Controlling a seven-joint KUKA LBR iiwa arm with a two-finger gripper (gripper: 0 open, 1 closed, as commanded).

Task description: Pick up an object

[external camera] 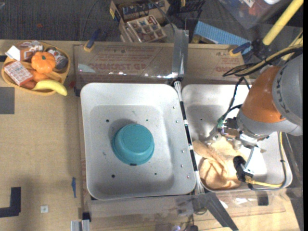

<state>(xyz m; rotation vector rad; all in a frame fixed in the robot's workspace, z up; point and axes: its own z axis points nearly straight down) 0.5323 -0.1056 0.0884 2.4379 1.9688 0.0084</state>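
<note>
A teal bowl point(134, 143) lies upside down in the middle of the left bin point(96, 105). A crumpled tan cloth point(217, 170) lies in the near left part of the right bin point(202, 105). My gripper point(222, 134) reaches down over the right bin, just above the far edge of the cloth. The grey wrist with its orange band point(260, 102) hangs above it and covers much of that bin's right side.
A basket point(9, 76) with toy food, including a banana point(51, 86) and an orange pumpkin point(43, 61), sits at the far left of the bench. Cardboard panels point(130, 59) stand behind both bins. A yellow cable point(267, 182) loops along the right bin's near edge.
</note>
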